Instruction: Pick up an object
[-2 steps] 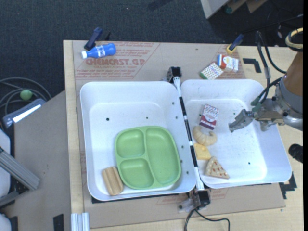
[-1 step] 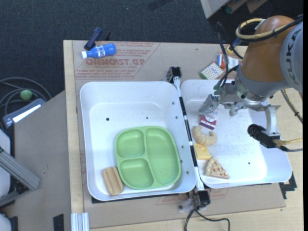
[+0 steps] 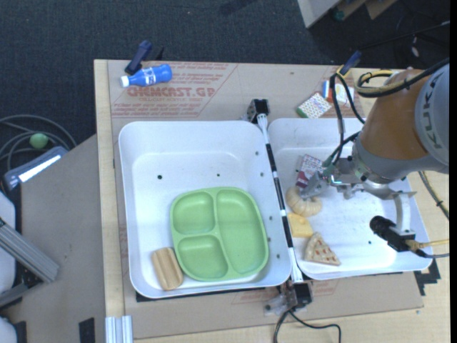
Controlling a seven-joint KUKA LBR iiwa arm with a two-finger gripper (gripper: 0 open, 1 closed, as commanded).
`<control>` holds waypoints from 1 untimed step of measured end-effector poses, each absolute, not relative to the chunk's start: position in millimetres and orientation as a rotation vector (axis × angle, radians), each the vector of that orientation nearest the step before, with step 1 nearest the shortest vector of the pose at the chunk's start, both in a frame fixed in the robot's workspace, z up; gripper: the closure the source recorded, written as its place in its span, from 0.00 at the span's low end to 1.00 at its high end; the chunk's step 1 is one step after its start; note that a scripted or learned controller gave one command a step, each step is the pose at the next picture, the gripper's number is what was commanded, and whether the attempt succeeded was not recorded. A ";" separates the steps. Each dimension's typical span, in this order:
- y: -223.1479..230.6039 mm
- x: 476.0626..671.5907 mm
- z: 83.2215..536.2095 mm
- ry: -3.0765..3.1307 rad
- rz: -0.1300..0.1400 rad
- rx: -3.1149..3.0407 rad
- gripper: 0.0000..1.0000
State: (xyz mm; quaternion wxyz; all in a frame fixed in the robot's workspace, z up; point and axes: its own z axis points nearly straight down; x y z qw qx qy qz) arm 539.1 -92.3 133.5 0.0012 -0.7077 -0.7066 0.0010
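gripper (image 3: 314, 181) low in right bin (image 3: 357, 234), centre-right of frame | fingers' state: cannot tell, nothing visibly grasped | nearest object: pale bread roll (image 3: 304, 201) just below-left of gripper, touching or nearly | cheese wedge (image 3: 300, 226), pizza slice (image 3: 321, 250) farther down-frame

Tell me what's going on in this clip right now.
A grey and orange arm reaches into the right bin, its pincer low over a pale bread-like piece near the divider. A yellow wedge and a pizza slice lie just below. The left bin holds a green divided tray and a tan block. No grasp is visible.
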 end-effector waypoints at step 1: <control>-91.3 582.9 84.6 -2.221 0.000 -2.222 0.00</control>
